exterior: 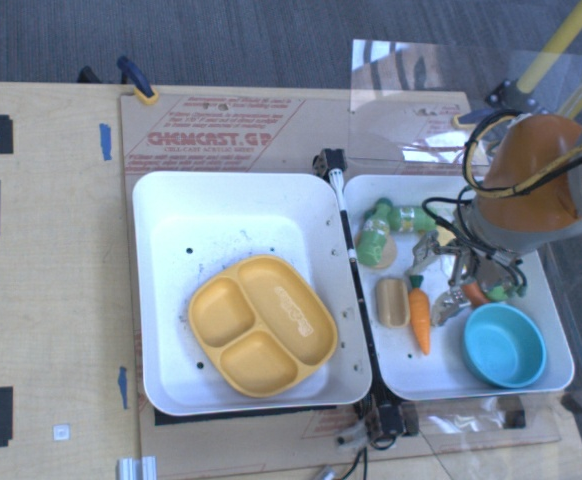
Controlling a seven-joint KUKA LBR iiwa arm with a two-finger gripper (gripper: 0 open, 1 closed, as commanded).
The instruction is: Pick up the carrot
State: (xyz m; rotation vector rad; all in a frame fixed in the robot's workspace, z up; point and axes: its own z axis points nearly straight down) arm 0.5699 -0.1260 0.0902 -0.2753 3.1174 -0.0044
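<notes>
Small orange plastic carrot (420, 320) w/ green top lies flat on floor of right-hand shallow white bin (561, 343), not lifted — task looks undone, grasp + lift left. Long axis runs approx near-far in view, green end away, tip toward near rim. Tan bread-like block (392, 301) just beside on the view's left, blue round bowl (504, 343) to the right. Metal two-finger gripper (449, 286) hangs just right of carrot; can't tell finger spread, nothing seen held.

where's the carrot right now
In the right bin, the carrot lies between the tan block and the blue bowl.
</notes>
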